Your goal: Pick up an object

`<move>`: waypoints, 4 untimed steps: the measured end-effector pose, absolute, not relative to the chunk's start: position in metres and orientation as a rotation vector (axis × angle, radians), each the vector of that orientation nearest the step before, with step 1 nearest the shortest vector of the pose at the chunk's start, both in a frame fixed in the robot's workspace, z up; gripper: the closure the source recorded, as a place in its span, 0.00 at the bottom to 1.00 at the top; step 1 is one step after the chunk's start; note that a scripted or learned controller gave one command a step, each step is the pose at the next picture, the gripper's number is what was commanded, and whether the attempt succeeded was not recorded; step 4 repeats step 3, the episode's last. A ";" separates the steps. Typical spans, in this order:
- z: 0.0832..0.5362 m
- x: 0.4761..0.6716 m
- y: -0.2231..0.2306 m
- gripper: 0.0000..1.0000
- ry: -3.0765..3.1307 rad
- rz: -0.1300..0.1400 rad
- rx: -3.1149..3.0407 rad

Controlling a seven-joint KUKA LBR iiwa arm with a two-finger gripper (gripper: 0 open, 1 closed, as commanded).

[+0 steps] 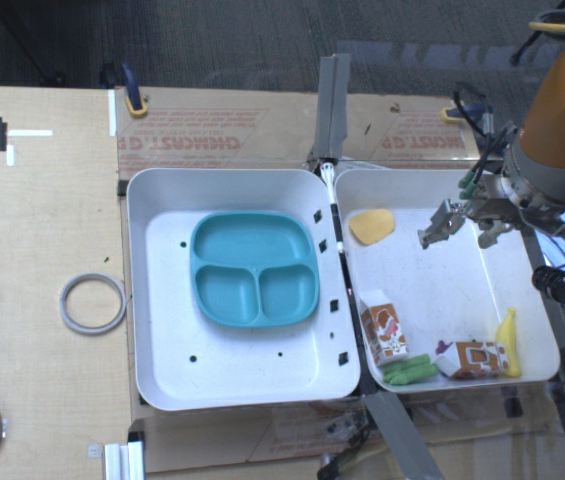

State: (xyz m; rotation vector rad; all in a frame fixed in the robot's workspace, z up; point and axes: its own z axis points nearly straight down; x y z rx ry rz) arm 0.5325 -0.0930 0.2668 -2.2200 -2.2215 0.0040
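Landmark was the right bin. Along its near wall, a green pod-shaped piece lay at the near left corner, touching a small red and white carton just behind it. Further right on that near wall sat a white and orange packet, with a yellow banana-like piece upright just beside it at the near right corner. A yellow, rounded flat item lay toward the bin's far left corner, well apart from the rest. My gripper hung over the bin's far right part, fingers spread, pinching nothing, no object between them. Left of the bin, touching it, was the left bin, with a teal divided plate. Further left lay a grey ring on the bench.
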 end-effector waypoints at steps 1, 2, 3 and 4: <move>0.190 0.487 -0.054 0.00 -2.132 0.005 -2.303; 0.240 0.478 -0.089 0.00 -2.299 0.001 -2.142; 0.269 0.478 -0.138 0.00 -2.512 0.002 -1.887; 0.269 0.478 -0.138 0.00 -2.512 0.002 -1.887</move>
